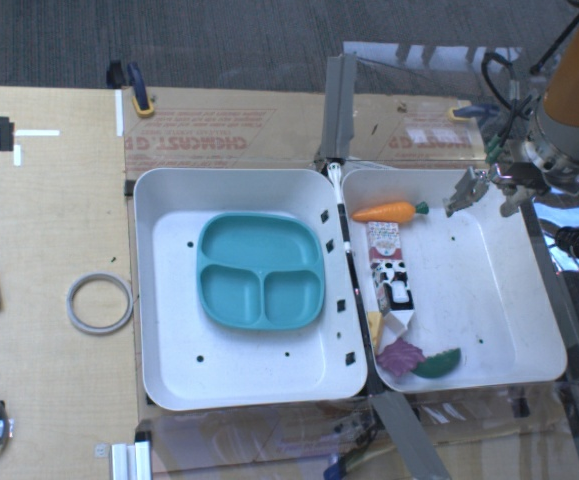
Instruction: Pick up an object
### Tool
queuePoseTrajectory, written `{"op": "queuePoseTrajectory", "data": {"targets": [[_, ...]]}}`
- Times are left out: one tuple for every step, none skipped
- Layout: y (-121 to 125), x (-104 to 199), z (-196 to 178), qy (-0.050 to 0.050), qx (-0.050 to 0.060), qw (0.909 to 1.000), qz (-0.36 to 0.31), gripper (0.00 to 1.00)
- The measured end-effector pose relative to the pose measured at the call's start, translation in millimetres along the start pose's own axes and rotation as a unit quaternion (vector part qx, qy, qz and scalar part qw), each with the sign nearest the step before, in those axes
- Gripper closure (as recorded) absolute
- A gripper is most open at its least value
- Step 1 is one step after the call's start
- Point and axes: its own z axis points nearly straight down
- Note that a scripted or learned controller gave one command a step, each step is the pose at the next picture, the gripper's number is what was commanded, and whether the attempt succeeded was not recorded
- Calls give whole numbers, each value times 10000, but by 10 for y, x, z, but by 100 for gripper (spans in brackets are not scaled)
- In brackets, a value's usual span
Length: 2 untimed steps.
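Lying flat on bench far left: grey tape ring (100, 302). Left bin (159, 268) holds teal divided plate (262, 270), centred. Right bin (509, 298): orange carrot (384, 212) at top left, printed carton (389, 276) below it, purple and green toys (419, 360) at bottom left. Gripper (487, 194) hovers over right bin's upper right, fingers spread, nothing between them.

The pale wooden table (49, 228) carries two shallow white plastic bins: the left bin (159, 298) and, touching its right wall, the right bin (499, 298). Left of the left bin lies a grey tape ring (100, 302); flattened brown cardboard (219, 133) lies behind it.
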Motion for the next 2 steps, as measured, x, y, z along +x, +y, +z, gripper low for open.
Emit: {"op": "queuePoseTrajectory", "data": {"targets": [[-637,-214,146,0,-8,9972,-748,0],[-383,120,1032,3,3,9980,-633,0]]}}
